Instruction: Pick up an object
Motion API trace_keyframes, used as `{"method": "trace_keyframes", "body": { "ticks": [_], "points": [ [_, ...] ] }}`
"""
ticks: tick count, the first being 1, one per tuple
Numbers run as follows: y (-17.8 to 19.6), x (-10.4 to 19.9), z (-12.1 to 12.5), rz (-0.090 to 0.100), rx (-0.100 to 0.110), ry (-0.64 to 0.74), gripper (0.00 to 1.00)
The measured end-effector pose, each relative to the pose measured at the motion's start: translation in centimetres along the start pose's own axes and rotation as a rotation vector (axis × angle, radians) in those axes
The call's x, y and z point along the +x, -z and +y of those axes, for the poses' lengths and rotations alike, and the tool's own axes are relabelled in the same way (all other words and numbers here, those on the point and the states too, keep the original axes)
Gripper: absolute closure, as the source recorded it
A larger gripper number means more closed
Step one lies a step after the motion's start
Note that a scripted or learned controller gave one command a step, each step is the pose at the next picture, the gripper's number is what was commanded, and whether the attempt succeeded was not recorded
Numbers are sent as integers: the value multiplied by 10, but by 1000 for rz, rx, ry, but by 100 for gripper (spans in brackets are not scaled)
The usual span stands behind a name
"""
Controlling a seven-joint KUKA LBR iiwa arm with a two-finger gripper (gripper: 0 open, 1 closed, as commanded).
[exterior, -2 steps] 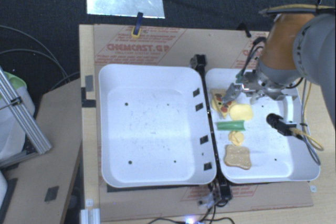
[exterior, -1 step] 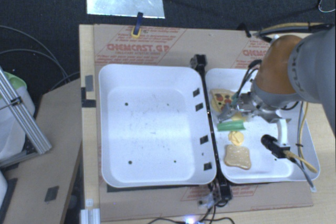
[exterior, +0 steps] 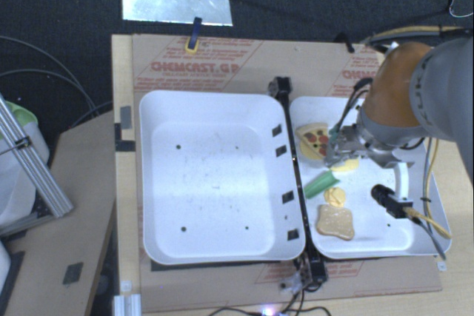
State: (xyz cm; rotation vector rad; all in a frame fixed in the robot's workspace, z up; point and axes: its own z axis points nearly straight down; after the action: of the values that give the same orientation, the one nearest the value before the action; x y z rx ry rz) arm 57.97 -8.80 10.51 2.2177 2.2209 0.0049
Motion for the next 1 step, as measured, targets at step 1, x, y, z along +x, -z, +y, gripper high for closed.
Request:
{"method": "trace_keyframes", "body": {
  "ticks": [1],
  "points": [
    [85, 112, 1, 5, -7, 14, 100]
  ]
}}
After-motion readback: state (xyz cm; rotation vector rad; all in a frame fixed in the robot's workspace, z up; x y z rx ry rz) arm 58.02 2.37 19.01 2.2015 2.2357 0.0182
